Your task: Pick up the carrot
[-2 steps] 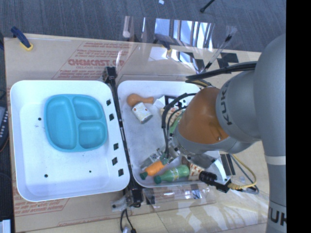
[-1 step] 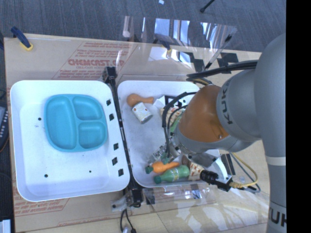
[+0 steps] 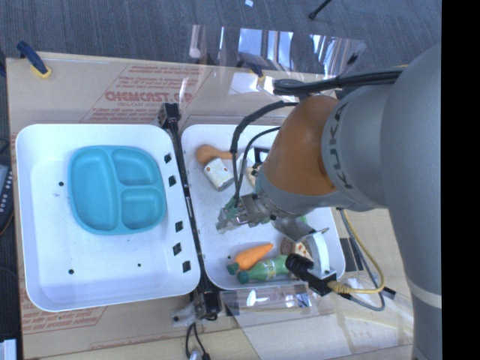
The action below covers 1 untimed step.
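Note:
The carrot [image 3: 253,256], orange with a green stub at its left end, lies near the front of the right bin [image 3: 214,276]. Just in front of it lies a green bottle-like thing [image 3: 264,270], close alongside. My gripper [image 3: 234,214] hangs over the middle of the right bin, a little behind and to the left of the carrot, apart from it. The wide grey and orange wrist hides most of the bin behind the gripper.
At the back of the right bin lie an orange-brown piece [image 3: 210,154] and a white block [image 3: 218,175]. The left bin [image 3: 37,201] holds a blue divided plate [image 3: 118,188]. A black divider [image 3: 184,201] runs between the bins.

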Each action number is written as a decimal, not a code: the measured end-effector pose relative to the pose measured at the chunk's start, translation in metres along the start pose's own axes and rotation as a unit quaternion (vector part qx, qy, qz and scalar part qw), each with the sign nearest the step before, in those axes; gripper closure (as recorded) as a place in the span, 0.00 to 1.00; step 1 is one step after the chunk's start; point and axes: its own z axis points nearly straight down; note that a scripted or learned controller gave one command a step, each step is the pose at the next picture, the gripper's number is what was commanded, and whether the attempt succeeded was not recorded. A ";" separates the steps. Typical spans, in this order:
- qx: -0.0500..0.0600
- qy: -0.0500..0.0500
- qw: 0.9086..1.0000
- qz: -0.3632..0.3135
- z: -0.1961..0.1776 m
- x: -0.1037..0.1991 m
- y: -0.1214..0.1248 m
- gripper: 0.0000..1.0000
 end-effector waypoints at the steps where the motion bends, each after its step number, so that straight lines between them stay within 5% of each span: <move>1: 0.001 -0.001 0.971 -0.241 0.101 -0.087 -0.019 1.00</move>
